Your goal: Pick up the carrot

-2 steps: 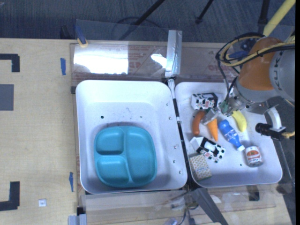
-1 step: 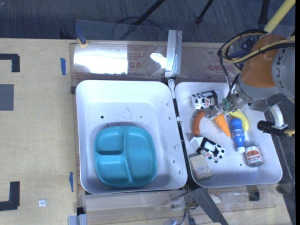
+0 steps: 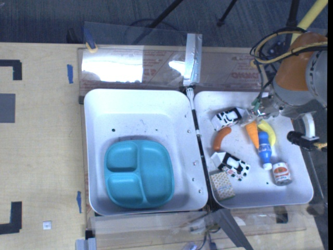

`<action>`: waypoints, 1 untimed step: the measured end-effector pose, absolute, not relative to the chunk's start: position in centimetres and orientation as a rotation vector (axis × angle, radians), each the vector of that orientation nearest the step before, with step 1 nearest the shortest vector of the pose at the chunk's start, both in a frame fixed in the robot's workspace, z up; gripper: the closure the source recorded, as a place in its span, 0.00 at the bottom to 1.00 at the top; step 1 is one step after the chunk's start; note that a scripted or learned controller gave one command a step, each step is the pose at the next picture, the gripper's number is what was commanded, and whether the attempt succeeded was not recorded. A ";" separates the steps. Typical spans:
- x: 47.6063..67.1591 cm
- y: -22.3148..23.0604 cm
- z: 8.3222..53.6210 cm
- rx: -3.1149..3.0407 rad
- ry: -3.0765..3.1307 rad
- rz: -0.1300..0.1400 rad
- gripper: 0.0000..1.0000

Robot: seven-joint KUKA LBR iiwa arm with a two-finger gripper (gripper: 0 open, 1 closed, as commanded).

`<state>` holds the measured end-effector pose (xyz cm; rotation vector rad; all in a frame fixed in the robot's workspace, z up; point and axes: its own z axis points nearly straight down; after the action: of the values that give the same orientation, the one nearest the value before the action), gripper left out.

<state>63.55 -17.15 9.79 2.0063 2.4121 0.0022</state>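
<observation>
From my remote seat I read the job as barely begun. The grey arm with its orange band (image 3: 292,73) hangs over the far right corner of the shallow white right-hand bin (image 3: 302,194), and its two-finger gripper (image 3: 258,107) sits low by that bin's far edge. I cannot tell how the pincer stands; it is too small and dark to read.

The short orange carrot (image 3: 252,133) lies on the bin floor toward the far right, just below the gripper, untouched as far as I see. Descent, grasp and lift all remain.

The shallow white left-hand bin (image 3: 104,108) carries a blue three-compartment plate (image 3: 139,172) near its near edge; well apart, no concern.

Crowding is the trouble. A yellow banana-shaped toy (image 3: 268,127) and a blue-and-white bottle (image 3: 265,149) lie right against the carrot's right side. A black-and-white cow-patterned toy (image 3: 229,117) sits left of it, an orange-red sausage-shaped piece (image 3: 222,138) near the bin's centre, and a small red-labelled can (image 3: 281,173) toward the near right corner.
</observation>
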 end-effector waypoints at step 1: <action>60.1 -18.2 12.0 2.158 2.284 0.000 1.00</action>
<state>60.14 -18.22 11.96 2.1583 2.2844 0.0003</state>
